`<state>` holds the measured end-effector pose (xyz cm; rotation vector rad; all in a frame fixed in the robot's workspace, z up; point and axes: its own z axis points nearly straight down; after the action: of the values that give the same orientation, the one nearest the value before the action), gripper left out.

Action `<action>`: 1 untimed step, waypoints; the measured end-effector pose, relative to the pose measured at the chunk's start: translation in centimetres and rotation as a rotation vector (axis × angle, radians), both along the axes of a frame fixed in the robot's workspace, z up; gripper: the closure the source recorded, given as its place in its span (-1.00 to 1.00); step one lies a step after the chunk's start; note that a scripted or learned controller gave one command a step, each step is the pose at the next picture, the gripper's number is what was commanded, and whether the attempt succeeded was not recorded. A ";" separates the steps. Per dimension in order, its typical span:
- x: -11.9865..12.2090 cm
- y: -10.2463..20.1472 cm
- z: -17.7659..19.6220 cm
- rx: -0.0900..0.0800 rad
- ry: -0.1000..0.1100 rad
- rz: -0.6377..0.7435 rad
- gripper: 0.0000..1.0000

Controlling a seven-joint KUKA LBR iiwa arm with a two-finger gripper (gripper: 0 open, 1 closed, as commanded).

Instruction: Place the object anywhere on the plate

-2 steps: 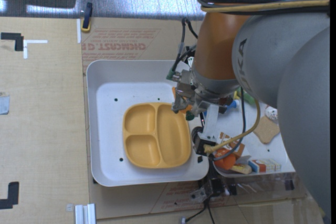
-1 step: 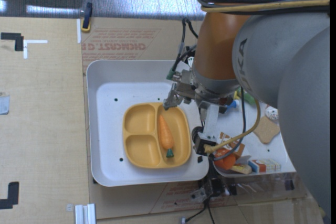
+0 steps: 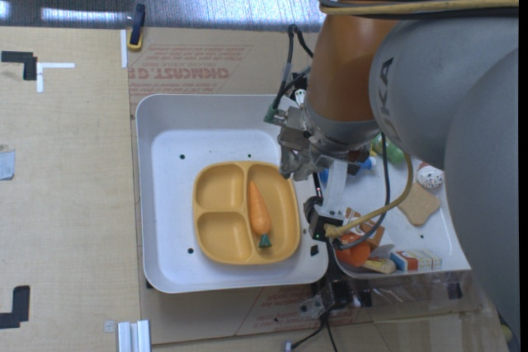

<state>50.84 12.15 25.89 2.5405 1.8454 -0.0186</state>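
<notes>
Lying in the tall right compartment of the one yellow plate [image 3: 216, 214], mid-frame in the left of two white bins [image 3: 165, 177], is one orange carrot [image 3: 260, 208], green top pointing down-frame. One gripper [image 3: 302, 167] hangs just right of the plate; its opening cannot be told

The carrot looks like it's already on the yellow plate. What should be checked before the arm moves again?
1. Carrot on plate: ok, it lies in the long right compartment.
2. Carrot inside the rim: ok, nothing overhangs.
3. Plate flat in the left bin: ok.
4. End effector apart from carrot: ok, it is by the plate's right edge.
5. End effector carrying nothing: cannot tell, the wrist hides it.
</notes>
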 end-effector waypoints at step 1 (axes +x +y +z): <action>1.2 3.2 -5.4 0.004 0.001 0.023 1.00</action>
<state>52.07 15.33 20.52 2.5213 1.8772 -0.0156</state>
